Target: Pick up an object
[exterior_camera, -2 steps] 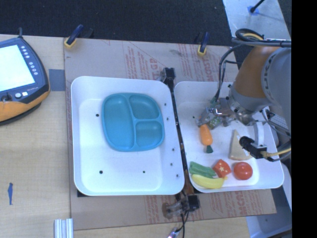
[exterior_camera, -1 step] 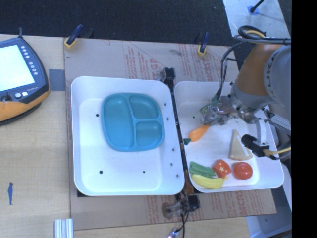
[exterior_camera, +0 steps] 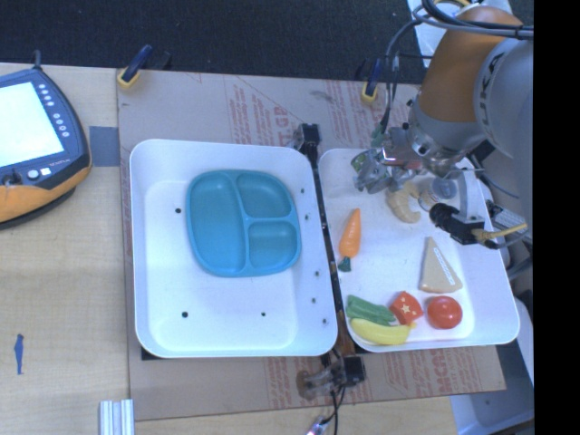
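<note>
1. Banana (exterior_camera: pixel 381 333) sits at the near edge of the right bin (exterior_camera: pixel 494 333), touching the green pod (exterior_camera: pixel 367 308); two tomatoes (exterior_camera: pixel 426 310) lie just beside them.
2. Cheese wedge (exterior_camera: pixel 439 268) is mid-bin, carrot (exterior_camera: pixel 350 233) lies alone near the divider.
3. Gripper (exterior_camera: pixel 373 172) hovers over the bin's far left corner; you can't tell from this angle whether it's released or clenched, and nothing is visibly between its tips.
4. Beige piece (exterior_camera: pixel 404 207) just beside the wrist is the closest candidate, but it's partly hidden by the arm.
5. Carrot looks like the cleaner pick: isolated, so your descent risks no neighbours.
6. Align across its narrow width and centre before closing.
7. Left bin (exterior_camera: pixel 145 243) holds the blue plate (exterior_camera: pixel 243 222); ignore it.
</note>
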Motion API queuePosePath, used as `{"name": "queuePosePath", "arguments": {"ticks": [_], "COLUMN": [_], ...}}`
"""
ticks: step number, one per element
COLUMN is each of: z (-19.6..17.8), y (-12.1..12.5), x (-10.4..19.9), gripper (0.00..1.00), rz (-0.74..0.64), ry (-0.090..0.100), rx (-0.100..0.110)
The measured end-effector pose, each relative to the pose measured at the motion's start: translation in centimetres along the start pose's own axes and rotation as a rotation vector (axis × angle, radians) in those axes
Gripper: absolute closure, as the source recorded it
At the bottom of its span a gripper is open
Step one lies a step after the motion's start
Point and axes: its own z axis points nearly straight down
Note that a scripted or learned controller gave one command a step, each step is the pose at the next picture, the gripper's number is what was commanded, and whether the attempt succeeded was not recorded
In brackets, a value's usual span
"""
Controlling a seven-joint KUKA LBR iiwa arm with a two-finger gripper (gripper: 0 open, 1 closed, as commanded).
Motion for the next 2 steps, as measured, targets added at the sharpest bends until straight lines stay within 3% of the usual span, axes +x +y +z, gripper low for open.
{"name": "queuePosePath", "arguments": {"ticks": [1, 2], "z": [-0.8, -4.5], "y": [3.1, 3.2], "x": [-5.3, 1.3], "gripper": [1.00, 1.00], "rz": [0.003, 0.000], "ry": [-0.001, -0.001], "rx": [0.001, 0.001]}}
